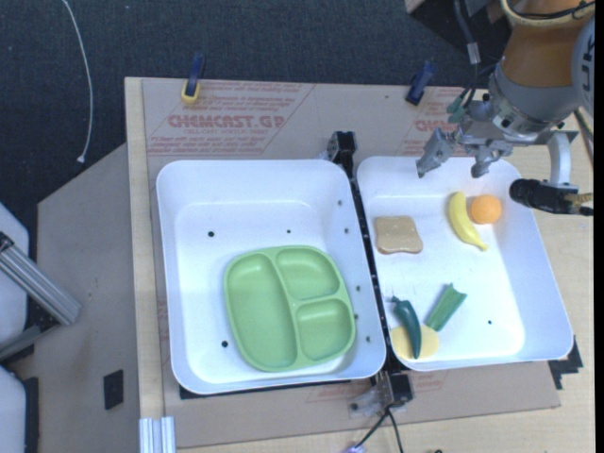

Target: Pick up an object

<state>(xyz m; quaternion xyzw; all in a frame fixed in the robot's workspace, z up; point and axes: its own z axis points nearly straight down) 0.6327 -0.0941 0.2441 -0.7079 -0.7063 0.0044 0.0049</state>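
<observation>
Arm (543, 41) reaches in, tool (455, 161) hanging over the right bin's (538, 281) far edge. Fingers spread apart, empty, banana (463, 219) just beyond them.

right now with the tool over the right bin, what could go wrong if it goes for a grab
1. The banana and orange touch, so closing on one may shove the other or catch both.
2. The tool hangs open near the back wall of the right bin, so a straight drop may close on nothing.
3. The toast lies flat, so fingers could slide over it.
</observation>
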